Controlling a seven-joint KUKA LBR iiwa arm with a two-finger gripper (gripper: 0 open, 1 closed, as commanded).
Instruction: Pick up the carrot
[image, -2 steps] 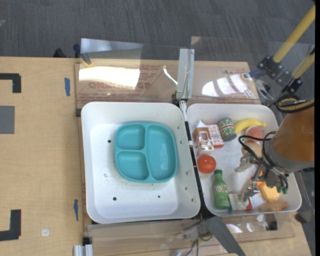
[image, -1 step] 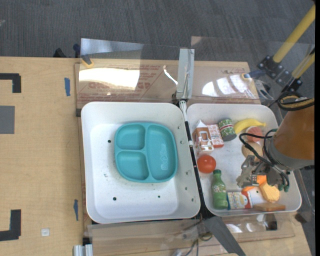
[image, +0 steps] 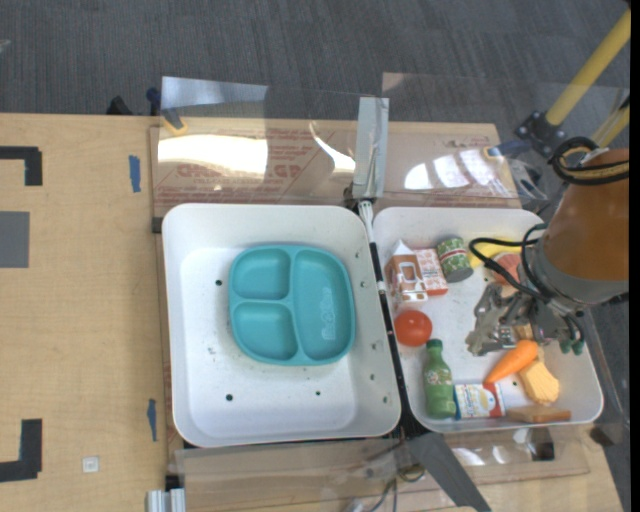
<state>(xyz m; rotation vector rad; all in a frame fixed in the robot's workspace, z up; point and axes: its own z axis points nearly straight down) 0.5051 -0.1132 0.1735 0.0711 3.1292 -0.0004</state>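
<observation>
The small orange tapered plastic carrot (image: 512, 361) lies slanted in the right-hand shallow white bin (image: 590, 400), near its right side, touching a yellow wedge-shaped block (image: 541, 382). The metal two-finger gripper (image: 503, 322) hangs just above its thick end, probably lined up for a grasp; whether it is spread I cannot tell.

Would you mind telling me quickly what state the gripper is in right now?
Gripper: its state cannot be told; it sits just above the carrot in the right bin.
</observation>
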